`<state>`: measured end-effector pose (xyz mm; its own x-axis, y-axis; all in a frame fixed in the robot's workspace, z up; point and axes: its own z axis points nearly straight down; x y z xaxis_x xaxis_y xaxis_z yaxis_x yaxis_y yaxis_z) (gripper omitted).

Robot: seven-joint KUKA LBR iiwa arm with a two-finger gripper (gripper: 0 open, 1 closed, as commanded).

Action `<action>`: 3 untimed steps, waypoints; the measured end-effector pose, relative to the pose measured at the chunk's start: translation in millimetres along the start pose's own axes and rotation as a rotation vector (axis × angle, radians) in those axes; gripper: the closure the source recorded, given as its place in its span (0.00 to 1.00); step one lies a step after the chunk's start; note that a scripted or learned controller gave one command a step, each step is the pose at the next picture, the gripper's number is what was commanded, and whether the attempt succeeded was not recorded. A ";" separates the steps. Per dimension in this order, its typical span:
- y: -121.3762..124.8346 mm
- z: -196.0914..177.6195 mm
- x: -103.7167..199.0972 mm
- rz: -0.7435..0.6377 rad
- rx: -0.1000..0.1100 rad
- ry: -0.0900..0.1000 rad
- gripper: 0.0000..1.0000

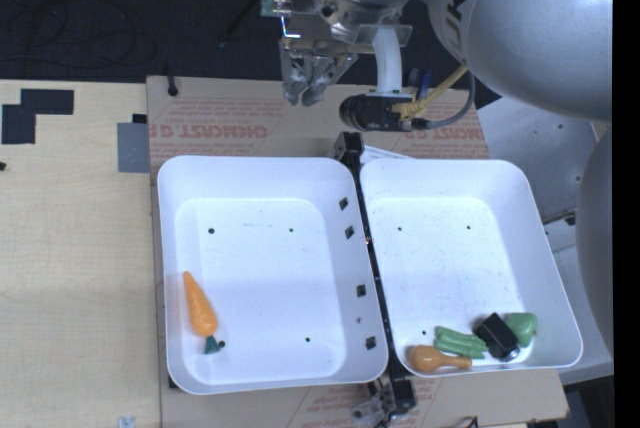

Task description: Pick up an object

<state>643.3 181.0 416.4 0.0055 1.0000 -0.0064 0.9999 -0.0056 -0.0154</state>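
My gripper (308,88) hangs above the cardboard behind the two bins, near the far edge of the left bin (180,216); whether its jaws are apart or together I cannot tell. Nothing is visible between them. In the left bin, an orange carrot (199,305) lies near the front left corner. In the right bin (540,216), front right corner, lie a black block (497,335), green pieces (459,341) and an orange pear-shaped piece (435,359), clustered together.

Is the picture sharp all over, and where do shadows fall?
Camera view: the small orange toy carrot and the two white plastic bins look crisp; the metal pincer up top is softer; a bluish shadow crosses both bin floors; the background is dark.
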 end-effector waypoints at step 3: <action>-18.4 -128.8 0.9 -0.005 -0.024 0.008 1.00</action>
<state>626.9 182.9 545.5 0.0007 1.0000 0.0019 1.0000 -0.0008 0.0081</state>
